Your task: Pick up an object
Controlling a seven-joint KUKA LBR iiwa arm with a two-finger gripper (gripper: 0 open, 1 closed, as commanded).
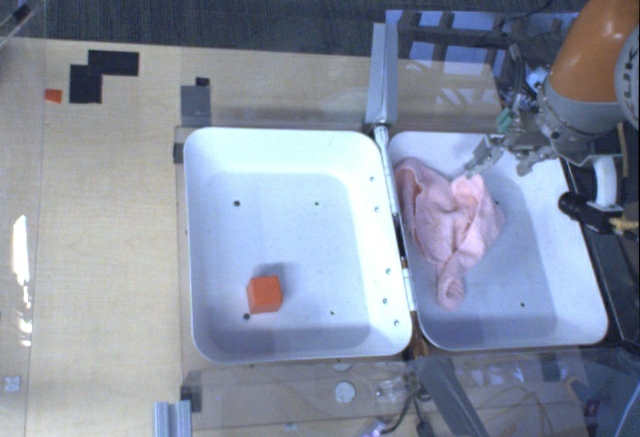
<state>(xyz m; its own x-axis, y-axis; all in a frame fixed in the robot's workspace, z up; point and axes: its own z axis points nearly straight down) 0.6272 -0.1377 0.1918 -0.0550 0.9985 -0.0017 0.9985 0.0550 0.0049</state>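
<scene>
Two shallow white bins sit side by side on the wooden bench [110, 255], split by a metal divider rail [380, 75], likely so one bin feeds and the other receives. Left bin [210, 175], biggest open area: holds one small orange block [265, 294], lying flat toward the near-left part of the floor, well apart from every wall. Right bin [560, 315]: holds a crumpled pink cloth [450, 225], bunched against the divider side, running from the far edge down to about mid-bin, one end tapering toward the near side.

Arm [600, 35] comes in from the right, orange band visible, wrist over the far-right corner of the right bin. Gripper [505, 153] hangs just above the far end of the cloth, angled down toward it. Fingers look parted a little, one prong on the cloth side and one on the other; nothing seen between them, so no hold on anything as far as visible. Contact with the cloth: cannot tell, tips are small and close to the fabric.

Judgement: cloth is the likely target given the pose over it; grasp not yet made. Soft fabric may slip or only a fold may catch. Block sits untouched in the other bin. Black marker patches [100, 73] and a small orange tag [53, 96] sit on the bench far-left, off task.
</scene>
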